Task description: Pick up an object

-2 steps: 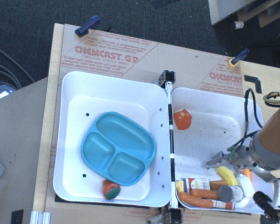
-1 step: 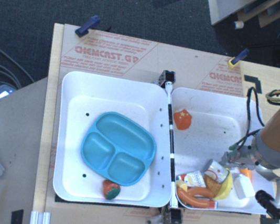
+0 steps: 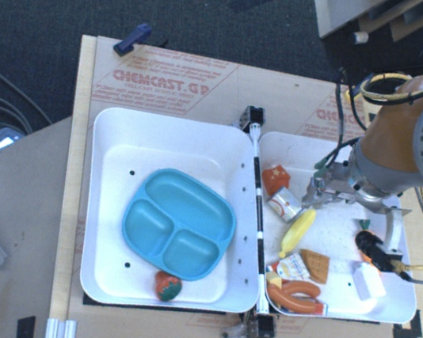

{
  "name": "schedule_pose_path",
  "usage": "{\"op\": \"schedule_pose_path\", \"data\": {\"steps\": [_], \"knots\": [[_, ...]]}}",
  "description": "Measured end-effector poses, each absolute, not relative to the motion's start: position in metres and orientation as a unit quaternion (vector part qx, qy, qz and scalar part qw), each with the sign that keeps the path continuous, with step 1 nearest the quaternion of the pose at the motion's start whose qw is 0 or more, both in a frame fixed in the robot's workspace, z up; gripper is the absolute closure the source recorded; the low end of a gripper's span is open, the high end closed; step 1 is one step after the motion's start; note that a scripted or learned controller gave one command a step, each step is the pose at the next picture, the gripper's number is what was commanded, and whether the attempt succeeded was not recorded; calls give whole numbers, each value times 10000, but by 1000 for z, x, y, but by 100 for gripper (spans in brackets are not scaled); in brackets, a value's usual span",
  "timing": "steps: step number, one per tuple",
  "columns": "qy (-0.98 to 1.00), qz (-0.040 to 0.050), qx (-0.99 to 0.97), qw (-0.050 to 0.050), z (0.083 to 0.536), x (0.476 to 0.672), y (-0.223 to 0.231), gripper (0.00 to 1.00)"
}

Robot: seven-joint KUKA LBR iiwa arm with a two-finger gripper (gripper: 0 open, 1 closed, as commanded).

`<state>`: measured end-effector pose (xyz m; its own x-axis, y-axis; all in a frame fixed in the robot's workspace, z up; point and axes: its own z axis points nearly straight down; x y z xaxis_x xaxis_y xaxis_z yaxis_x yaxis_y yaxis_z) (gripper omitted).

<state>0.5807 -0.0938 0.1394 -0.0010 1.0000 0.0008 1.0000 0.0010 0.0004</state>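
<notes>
The desk fills the middle of the frame, its top a pale brown sheet printed with red lettering along the upper part. Two shallow white bins rest directly on it, side by side and touching along their inner edges: the left bin at centre left, the right bin at centre right. A small blue clip sits at the desk's upper left corner, overhanging the edge.
</notes>
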Motion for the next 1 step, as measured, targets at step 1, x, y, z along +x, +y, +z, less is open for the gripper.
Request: {"op": "schedule_pose_path", "data": {"steps": [1], "knots": [[-7075, -5, -7068, 0, 224, 583, -33, 100]]}}
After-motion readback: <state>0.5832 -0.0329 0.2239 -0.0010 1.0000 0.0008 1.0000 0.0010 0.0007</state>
